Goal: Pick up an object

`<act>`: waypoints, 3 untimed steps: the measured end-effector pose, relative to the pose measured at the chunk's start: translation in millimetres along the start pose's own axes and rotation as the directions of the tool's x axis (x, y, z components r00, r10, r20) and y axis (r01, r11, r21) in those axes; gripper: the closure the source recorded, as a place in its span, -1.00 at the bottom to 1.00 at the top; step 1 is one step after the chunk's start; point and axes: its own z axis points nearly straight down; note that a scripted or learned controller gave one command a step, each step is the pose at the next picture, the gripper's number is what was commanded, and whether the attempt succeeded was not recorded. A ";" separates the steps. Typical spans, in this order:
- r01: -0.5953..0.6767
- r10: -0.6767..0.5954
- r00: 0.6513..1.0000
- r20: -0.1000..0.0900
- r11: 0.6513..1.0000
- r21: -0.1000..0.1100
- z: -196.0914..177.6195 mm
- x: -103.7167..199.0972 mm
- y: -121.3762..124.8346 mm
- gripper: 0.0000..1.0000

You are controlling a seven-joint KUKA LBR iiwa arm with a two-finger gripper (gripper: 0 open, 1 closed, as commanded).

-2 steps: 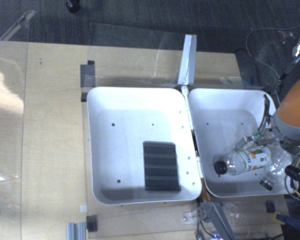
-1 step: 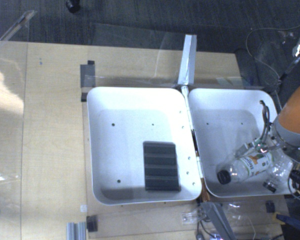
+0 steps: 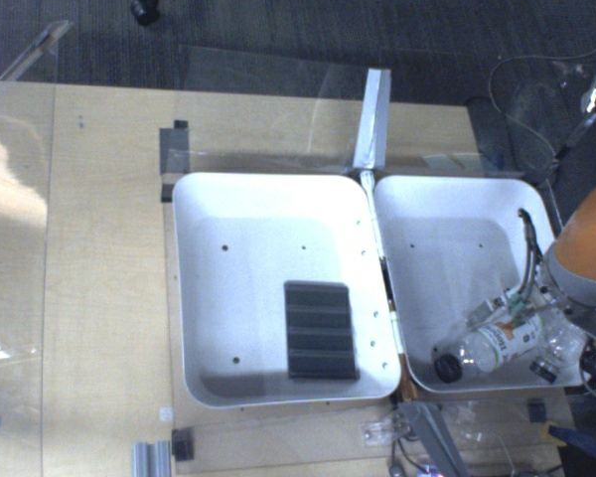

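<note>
Bottle (image 3: 489, 349) in right bin (image 3: 427, 227), directly beside claw (image 3: 517, 311).

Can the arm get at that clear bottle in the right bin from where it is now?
Probably yes. The clear bottle lies alone on the right bin floor, black cap toward the left, right beside the gripper, with nothing lying over it.

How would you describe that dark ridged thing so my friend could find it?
Look at the left white bin. On its floor toward the near edge lies a flat black ribbed rectangular block, opaque and dark, unlike the clear plastic bottle lying in the right white bin.
</note>
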 end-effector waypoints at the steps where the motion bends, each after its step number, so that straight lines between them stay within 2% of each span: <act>1: 0.000 0.000 1.000 0.000 1.000 0.000 0.0 -0.1 -0.2 -1.00; 2: 0.245 -0.245 0.970 0.005 0.970 -0.005 -0.9 -0.8 0.6 -1.00; 3: 0.246 -0.246 0.969 0.005 0.969 -0.010 -12.9 0.3 3.7 1.00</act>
